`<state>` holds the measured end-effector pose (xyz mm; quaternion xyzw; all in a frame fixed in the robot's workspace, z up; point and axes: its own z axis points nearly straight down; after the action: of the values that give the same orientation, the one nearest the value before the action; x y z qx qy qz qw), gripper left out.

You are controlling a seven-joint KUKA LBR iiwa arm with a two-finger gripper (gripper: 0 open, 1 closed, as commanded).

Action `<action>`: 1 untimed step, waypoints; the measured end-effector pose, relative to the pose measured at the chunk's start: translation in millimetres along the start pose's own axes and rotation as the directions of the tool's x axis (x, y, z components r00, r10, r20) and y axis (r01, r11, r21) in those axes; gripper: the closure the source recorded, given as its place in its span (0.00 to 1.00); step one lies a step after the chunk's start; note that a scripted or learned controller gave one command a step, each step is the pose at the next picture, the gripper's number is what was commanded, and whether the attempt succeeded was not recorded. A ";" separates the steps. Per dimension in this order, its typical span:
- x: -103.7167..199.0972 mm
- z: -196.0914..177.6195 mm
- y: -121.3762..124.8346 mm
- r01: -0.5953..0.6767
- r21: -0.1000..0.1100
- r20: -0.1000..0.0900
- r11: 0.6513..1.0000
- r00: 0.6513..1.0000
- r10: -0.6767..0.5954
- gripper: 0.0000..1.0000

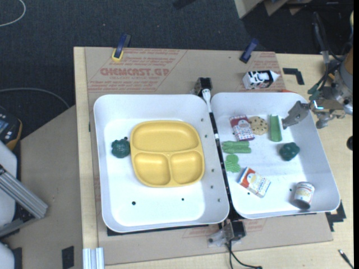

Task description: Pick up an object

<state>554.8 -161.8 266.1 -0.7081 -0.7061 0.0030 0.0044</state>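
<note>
My gripper [295,115] reaches in from the right and hangs over the upper right part of the right bin [325,167]. Just left of it lies an upright green stick [275,128], and a dark green lump [289,151] sits below it. Further left are a round cookie [258,125], a red packet [242,128], a green bean pod [235,147] and a smaller green piece [232,163]. A red and white box [253,182] and a small can [303,194] lie near the bin's front.
The left bin [106,189] holds a yellow divided plate [167,152] with a dark green broccoli piece [120,148] at its left side. A black and white toy [261,78] stands on the bench behind the right bin. Clamps sit on the board's back edge.
</note>
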 end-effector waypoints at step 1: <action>0.2 -5.9 2.0 0.003 -0.011 0.003 1.000 1.000 -0.003 0.00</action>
<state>556.9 -161.6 272.0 -0.7072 -0.7070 -0.0001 -0.0005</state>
